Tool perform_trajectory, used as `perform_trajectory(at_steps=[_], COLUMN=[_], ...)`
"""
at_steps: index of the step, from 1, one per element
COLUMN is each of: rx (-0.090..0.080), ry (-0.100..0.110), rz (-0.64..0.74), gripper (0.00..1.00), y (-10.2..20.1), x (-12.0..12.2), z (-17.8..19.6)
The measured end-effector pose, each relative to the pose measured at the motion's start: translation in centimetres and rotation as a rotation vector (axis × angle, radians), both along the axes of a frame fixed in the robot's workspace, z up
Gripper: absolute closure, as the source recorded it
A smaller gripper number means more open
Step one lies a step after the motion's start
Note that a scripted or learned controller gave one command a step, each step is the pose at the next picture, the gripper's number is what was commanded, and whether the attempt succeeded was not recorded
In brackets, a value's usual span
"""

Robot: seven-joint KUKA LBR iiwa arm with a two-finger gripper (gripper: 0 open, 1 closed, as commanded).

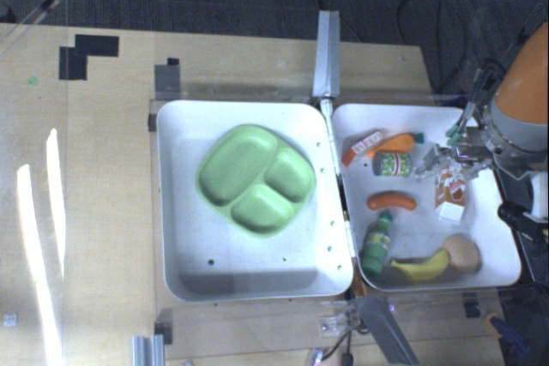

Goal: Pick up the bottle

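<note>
A green bottle point(376, 243) lies in the right bin point(508, 270), near its front left corner, cap pointing toward the back. A second, orange bottle point(384, 145) with a white label and a green cap lies at the back of the same bin. My gripper point(437, 159) hangs low over the middle right of this bin, beside a small green-labelled jar point(393, 165) and just left of a white and orange pouch point(451, 189). It is well apart from the green bottle, toward the back right of it. Nothing shows in its grasp.
A red sausage point(392, 201) lies between the jar and the green bottle. A banana point(420, 267) and a brown round thing point(462, 252) sit along the front wall. The left bin point(180, 270) holds a green divided plate point(256, 177).
</note>
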State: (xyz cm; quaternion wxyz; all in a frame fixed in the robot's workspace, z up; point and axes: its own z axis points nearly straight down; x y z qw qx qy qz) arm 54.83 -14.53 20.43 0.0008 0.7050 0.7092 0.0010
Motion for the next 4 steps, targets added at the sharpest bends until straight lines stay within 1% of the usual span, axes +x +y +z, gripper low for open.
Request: perform_trajectory(at_steps=[1,2,3,4], rx=[0.0,0.001,0.0,0.001], ry=[0.0,-0.001,0.0,0.002], rz=[0.12,-0.283,-0.381,-0.42], gripper=[0.0,0.0,0.0,0.0], y=[4.6,11.6,9.4,6.3], x=[-5.8,-2.7,-1.2,-6.1], z=[-7.5,-1.9,1.2,-8.2])
